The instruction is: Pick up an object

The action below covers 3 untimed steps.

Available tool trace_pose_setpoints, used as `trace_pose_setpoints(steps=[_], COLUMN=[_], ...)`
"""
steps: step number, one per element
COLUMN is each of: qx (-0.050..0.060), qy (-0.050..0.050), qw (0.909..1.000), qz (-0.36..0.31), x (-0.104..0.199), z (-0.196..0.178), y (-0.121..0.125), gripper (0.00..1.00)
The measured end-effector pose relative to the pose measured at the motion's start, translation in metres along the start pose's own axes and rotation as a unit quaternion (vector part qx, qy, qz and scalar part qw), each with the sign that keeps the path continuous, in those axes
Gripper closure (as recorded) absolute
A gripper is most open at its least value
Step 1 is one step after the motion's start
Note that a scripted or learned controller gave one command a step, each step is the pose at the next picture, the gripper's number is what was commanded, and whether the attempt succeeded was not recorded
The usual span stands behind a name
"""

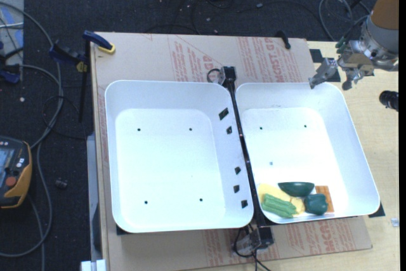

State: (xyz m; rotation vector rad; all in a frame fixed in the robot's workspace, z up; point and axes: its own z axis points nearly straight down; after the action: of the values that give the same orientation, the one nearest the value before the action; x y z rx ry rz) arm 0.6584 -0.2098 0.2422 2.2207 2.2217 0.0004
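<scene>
From the camera view I judge the pick not yet begun: my end effector [335, 75] hangs above the far right corner of the right bin [355, 136], fingers spread and nothing between them. The candidates lie clustered at that bin's near edge, well apart from it: a dark green bowl-shaped piece [296, 188], a green ridged object [278, 205], a smaller green lump [316, 204]. Approach, descent and closing remain.

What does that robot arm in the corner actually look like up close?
The arm has an orange band above a grey wrist. Its gripper is small, grey metal, with two thin fingers. A thin cable loops beside it.
</scene>
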Motion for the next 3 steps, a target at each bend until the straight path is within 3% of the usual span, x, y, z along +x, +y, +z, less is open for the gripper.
trace_pose_setpoints(steps=[1,2,3], qx=[0.001,0.0,-0.002], qy=[0.002,0.0,0.0], qw=[1.0,1.0,1.0], qz=[-0.005,0.0,0.0], x=[0.134,0.127,0.128], z=[0.019,0.008,-0.044], y=[0.009,0.009,0.004], gripper=[0.0,1.0,1.0])
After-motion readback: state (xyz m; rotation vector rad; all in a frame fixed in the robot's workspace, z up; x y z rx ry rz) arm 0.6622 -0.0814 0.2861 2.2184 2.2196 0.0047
